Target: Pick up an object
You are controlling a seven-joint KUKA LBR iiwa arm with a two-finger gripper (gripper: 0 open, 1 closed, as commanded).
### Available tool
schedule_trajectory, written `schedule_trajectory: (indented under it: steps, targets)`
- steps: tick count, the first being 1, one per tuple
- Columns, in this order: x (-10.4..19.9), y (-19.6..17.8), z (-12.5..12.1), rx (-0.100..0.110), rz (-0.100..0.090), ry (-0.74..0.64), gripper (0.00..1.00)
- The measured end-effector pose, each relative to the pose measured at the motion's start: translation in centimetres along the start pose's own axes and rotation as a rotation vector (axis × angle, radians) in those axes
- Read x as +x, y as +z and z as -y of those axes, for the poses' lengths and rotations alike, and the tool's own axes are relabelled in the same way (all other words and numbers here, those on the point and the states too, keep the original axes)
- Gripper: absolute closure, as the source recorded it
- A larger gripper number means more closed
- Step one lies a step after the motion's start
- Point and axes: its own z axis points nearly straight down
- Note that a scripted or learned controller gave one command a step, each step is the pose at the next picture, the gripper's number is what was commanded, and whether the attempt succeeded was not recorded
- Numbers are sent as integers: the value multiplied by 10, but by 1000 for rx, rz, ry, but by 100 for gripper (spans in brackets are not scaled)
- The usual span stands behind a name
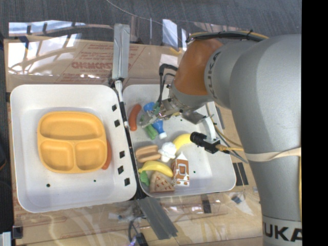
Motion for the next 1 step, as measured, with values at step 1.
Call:
schedule_trajectory:
  steps: [1]
  targets:
    - [45,-93,-45,-6,0,86,100]
